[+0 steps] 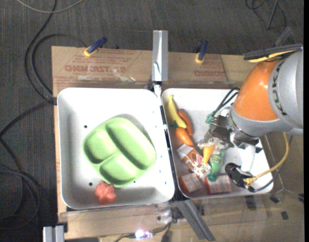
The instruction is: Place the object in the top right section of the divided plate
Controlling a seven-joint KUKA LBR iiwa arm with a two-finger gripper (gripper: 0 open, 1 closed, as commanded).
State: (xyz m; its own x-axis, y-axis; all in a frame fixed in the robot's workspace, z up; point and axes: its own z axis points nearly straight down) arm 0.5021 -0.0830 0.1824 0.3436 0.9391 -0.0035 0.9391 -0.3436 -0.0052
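Note:
A green divided plate (pixel 120 150) with three sections lies tilted in the middle of the left bin (pixel 68 110). My gripper (pixel 215 141) hangs low over the middle of the right bin (pixel 195 96), under the arm's orange band. Right below it lie a small orange carrot-shaped toy (pixel 208 153) and a green bottle (pixel 215 167). The wrist covers the spot where the gripper meets them. A red toy (pixel 105 192) rests on the left bin's floor, just off the plate's near edge.
The right bin also holds a yellow banana (pixel 171 116), an orange carrot (pixel 184 135), a printed snack packet (pixel 193 161) and red packets (pixel 218 185) at its near edge. A metal strip (pixel 160 54) and two clamps stand behind the bins.

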